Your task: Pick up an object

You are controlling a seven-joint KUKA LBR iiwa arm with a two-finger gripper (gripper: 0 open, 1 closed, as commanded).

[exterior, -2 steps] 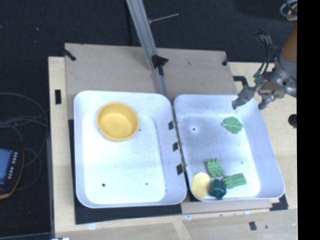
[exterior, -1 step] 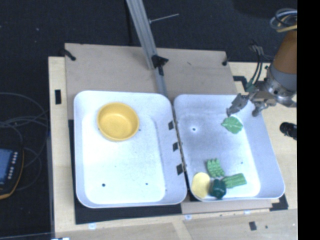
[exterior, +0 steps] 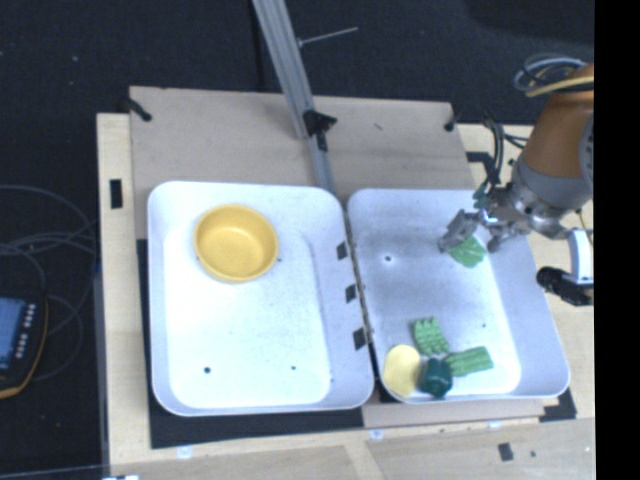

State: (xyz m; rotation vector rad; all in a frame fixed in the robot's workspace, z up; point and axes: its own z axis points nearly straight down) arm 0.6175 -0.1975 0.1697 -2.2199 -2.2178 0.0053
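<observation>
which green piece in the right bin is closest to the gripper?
The pale green piece at the gripper, high in the right bin. The ridged green block, green bar and dark teal piece cluster near the bottom edge.

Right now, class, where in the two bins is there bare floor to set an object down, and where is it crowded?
Free: the left bin below and right of the yellow bowl; the right bin's middle, between the gripper and the green pieces. Crowded: its lower-left corner, around the yellow disc.

Yellow bowl (exterior: 237,243) in left bin (exterior: 250,378). Metal rail (exterior: 285,58) slanting across surface (exterior: 400,138). Handheld pendant (exterior: 18,338) at far left.
</observation>
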